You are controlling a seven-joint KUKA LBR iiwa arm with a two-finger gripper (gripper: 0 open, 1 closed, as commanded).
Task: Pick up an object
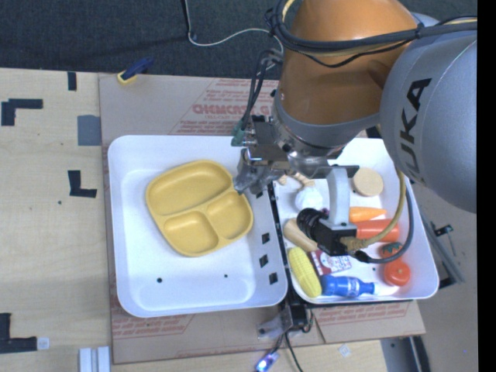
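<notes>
Above the right rim of the yellow divided plate (pixel 199 207), the gripper (pixel 249 178) hangs; I cannot tell how it is set, and nothing shows in it. A descent here could strike the plate's edge or the divider between the bins, since the corn cob (pixel 304 271), blue bottle (pixel 347 287) and carrot (pixel 370 214) lie well right of the plate.

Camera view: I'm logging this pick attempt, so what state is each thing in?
Yellow divided plate: flat in the left bin, compartments up.
Corn cob: lying in the right bin.
Blue bottle: lying on its side.
Carrot: lying flat.
Gripper: low over the plate's right edge.
</notes>
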